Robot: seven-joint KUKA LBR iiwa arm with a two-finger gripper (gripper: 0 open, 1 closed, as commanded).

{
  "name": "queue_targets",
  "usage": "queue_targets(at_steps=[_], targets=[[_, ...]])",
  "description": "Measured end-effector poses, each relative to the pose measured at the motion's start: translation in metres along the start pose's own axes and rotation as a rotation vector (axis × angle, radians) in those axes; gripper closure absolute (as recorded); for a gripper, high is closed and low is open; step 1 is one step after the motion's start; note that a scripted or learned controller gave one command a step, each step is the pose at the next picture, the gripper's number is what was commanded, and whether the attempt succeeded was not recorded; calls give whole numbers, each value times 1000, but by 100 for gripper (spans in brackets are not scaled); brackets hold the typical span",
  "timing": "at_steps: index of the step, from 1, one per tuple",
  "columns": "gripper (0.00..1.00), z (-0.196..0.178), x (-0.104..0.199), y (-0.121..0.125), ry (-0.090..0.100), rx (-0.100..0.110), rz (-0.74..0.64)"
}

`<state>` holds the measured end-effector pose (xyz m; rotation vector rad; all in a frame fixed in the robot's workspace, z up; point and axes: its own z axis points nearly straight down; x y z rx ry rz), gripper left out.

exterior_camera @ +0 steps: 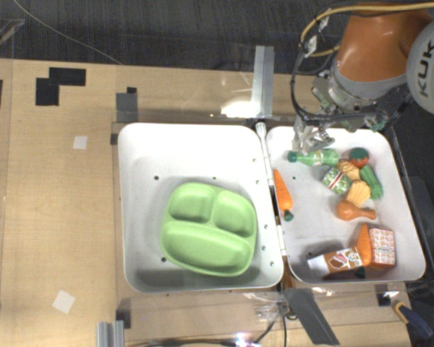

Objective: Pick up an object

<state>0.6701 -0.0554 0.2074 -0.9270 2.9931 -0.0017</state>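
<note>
My gripper [312,136] hangs over the far left part of the right bin [412,215], below the arm's orange band. Just under and in front of it a small green bottle [315,157] lies on its side. An orange carrot [282,193] rests along the bin's left wall. To the right is a cluster of toy foods: a green-and-white can [337,181], a red-and-orange piece [358,156], a yellow piece [359,191], a green vegetable [375,183] and an orange drumstick [355,210]. I see nothing held in the gripper.
An orange carton [377,247] and a brown bottle [338,262] lie at the right bin's near edge. The left bin [137,165] holds a green divided tray [210,228]. A metal post [263,78] stands behind the wall between the bins.
</note>
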Motion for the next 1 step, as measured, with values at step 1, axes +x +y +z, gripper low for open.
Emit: queue_targets(at_steps=[1], targets=[[100,-16,-5,1,-14,6,-2]])
